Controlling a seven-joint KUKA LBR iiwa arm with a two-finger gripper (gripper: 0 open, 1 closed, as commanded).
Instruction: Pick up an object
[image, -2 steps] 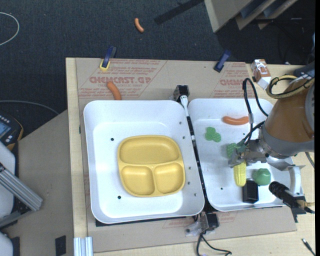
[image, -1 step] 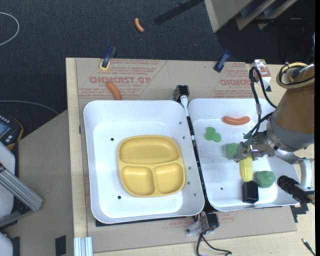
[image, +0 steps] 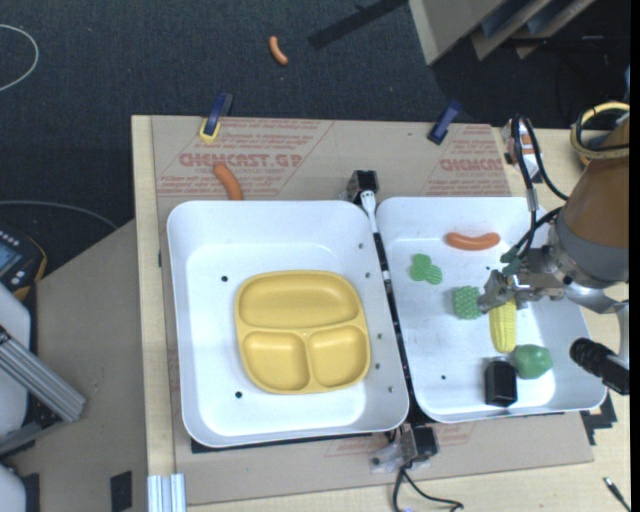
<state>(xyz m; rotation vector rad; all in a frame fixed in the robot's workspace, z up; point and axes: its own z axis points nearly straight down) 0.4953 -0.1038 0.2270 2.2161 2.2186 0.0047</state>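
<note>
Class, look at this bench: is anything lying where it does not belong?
Yes. One orange sausage lies on the brown board behind the left bin, outside both bins, and another sits on the dark floor beyond the bench. A third sausage lies inside the right bin.

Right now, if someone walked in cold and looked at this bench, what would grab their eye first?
Likely the yellow divided plate, large and alone in the middle of the left bin. Next, the small toy foods scattered in the right bin: an orange sausage, a corn cob and green pieces. The arm's gripper sits just above the corn, at the bin's right side.
</note>
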